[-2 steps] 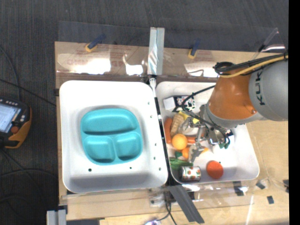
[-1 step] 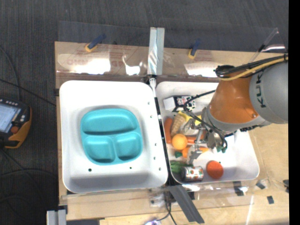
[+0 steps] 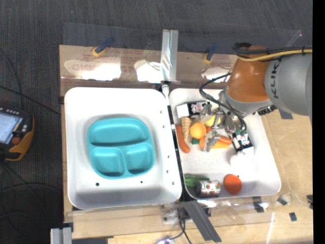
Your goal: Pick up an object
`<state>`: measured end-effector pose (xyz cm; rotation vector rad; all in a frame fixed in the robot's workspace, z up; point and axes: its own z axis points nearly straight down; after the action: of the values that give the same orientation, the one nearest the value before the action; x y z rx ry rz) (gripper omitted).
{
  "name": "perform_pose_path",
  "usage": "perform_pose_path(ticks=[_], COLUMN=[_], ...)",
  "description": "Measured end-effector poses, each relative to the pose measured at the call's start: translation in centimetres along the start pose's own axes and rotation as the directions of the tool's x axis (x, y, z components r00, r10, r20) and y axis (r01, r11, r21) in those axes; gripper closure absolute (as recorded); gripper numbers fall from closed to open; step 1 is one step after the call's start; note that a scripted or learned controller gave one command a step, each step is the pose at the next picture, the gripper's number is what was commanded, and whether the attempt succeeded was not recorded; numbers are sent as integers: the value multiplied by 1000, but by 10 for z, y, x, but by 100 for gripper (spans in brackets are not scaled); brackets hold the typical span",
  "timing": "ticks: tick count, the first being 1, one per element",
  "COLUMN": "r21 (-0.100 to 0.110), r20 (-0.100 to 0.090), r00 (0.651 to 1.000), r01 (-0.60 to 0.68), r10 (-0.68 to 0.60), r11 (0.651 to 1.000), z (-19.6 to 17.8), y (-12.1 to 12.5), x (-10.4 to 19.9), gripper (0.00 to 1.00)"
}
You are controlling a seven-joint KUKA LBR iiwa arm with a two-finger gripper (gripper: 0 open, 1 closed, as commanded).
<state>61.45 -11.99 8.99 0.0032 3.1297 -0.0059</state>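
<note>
The tabletop (image 3: 284, 136) carries two shallow white bins side by side. The left bin (image 3: 76, 136) holds a teal tray (image 3: 121, 146) with three compartments, one long section toward the far side and two smaller ones nearer the camera.

The right bin (image 3: 264, 177) holds a cluster of small objects. An orange ball (image 3: 197, 131) sits near the bin's centre-left, touching a pale cone-shaped item (image 3: 186, 123) on its left. A long orange carrot-like piece (image 3: 182, 139) lies along the left wall. A second orange piece (image 3: 219, 143) lies just right of the ball. A black-and-white packet (image 3: 242, 141) rests tilted toward the right side; its printing is too small to read. Another dark printed item (image 3: 196, 107) lies at the far-left corner, text likewise unreadable. At the near edge are a green item (image 3: 193, 180), a small can with a patterned label (image 3: 209, 188), label not legible, and a red ball (image 3: 232, 183).

The arm (image 3: 274, 83) enters from the right; partial lettering "KU" shows on its grey casing. The hand (image 3: 214, 130) is down among the central cluster, just beside the orange ball and over the second orange piece. Its opening cannot be told, and nothing can be confirmed as held.

A handheld screen unit (image 3: 14, 131) lies on the dark floor at left.
</note>
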Motion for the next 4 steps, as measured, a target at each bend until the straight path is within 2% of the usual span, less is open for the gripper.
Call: perform_pose_path(ticks=[1,2,3,4], r21=[4,6,-2,-1], r20=[-16,9,-9,-9], r00=[998,998,979,961], r01=[-59,-58,-203,-276], r10=[59,58,203,276], r11=[998,998,979,961], z=[1,-16,-95,-153], y=[17,18,99,107], x=[-7,-14,-20,-28], gripper=[0,100,100,100])
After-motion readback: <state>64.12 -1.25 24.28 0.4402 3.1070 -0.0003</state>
